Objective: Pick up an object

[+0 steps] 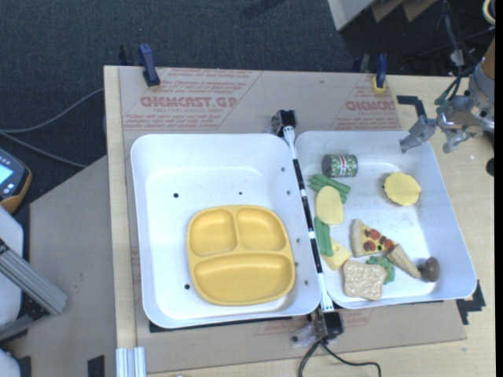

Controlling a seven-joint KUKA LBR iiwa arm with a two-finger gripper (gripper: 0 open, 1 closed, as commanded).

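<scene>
My gripper [432, 141] hangs over the far right corner of the right bin [452, 234], its fingers spread open with nothing between them. The bin holds several toy foods. A green can [339, 164] lies at the far side, and a yellow round piece [402, 188] sits closest to the gripper, just in front of it. A pale yellow oval [330, 206] rests on green pods [328, 184]. Nearer the front lie a pizza slice [371, 239], a toast slice [363, 280], a cheese wedge [339, 255] and a cone [407, 262] with a brown end [429, 269].
The left bin [157, 171] holds a yellow divided plate [240, 254]. A black seam with clamps [302, 203] runs between the bins. Blue clamps [148, 63] grip the board's far edge. The arm's wrist [479, 100] stands at the right edge.
</scene>
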